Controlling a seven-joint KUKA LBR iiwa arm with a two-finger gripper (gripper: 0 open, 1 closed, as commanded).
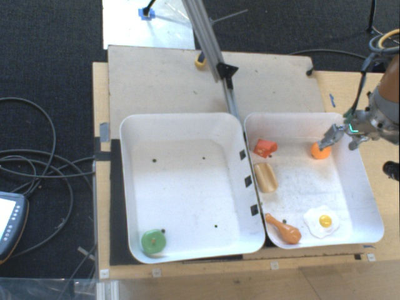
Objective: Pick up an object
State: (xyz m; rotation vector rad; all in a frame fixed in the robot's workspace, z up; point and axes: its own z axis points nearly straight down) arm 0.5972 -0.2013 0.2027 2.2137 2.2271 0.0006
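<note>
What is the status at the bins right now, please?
Gripper low over right bin's far right corner, at the orange ball; grasp unconfirmed. Nothing crowding the ball. Red block, bread roll, fried egg apart.

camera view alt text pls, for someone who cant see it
The arm's pincer sits over the right bin, next to an orange ball. That bin also has a red block, bread roll, drumstick and fried egg; the left bin holds a green disc.
</note>
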